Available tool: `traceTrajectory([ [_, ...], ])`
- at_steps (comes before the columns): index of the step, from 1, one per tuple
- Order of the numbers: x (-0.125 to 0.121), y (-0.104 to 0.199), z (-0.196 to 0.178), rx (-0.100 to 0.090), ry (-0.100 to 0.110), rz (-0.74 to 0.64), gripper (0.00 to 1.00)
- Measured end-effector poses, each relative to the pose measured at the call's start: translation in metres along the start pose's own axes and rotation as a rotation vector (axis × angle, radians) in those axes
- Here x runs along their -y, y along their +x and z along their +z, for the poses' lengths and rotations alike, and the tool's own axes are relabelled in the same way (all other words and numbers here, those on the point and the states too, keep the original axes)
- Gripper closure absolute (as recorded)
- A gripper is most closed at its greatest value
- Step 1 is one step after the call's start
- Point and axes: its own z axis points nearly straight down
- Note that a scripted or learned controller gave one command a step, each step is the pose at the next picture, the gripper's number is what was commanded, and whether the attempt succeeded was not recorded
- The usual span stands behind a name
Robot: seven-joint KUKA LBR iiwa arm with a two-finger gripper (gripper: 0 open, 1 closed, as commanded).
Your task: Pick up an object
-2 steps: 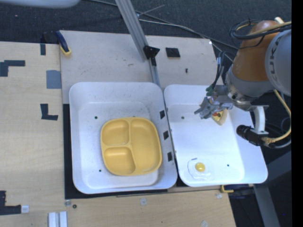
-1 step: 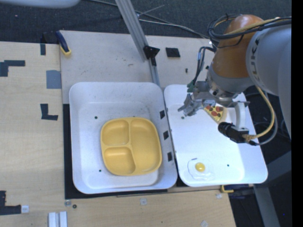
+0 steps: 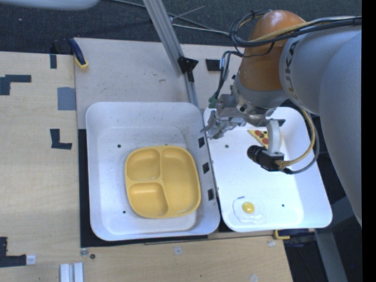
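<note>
The hand [image 3: 218, 124] is hanging over the far left corner of the right bin [image 3: 294, 213], just beside the rim it shares with the left bin [image 3: 103, 157]; whether it is parted or closed cannot be told from this angle, and nothing is showing in its grasp. Above it the grey arm [image 3: 329, 57] with its orange band [image 3: 270, 46] is reaching in from the right, a yellow cable looping down beside a black fitting over the bin floor. Partly tucked under the wrist, a small pizza-slice toy [image 3: 259, 136] is lying on the white floor of the right bin. Nearer the front edge of the same bin, well apart from the hand, a fried-egg toy [image 3: 247, 208] is lying flat. In the left bin a yellow divided plate [image 3: 162, 181] with three compartments is sitting toward the front. Both bins are resting on the pale wooden tabletop [image 3: 35, 157], which is carrying dark tape marks on its left side.
</note>
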Motion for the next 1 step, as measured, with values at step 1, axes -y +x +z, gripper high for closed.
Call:
traceTrajectory([
  [1,-0.0079,0.0446,0.0075,0.002,0.001,0.002,1.0],
])
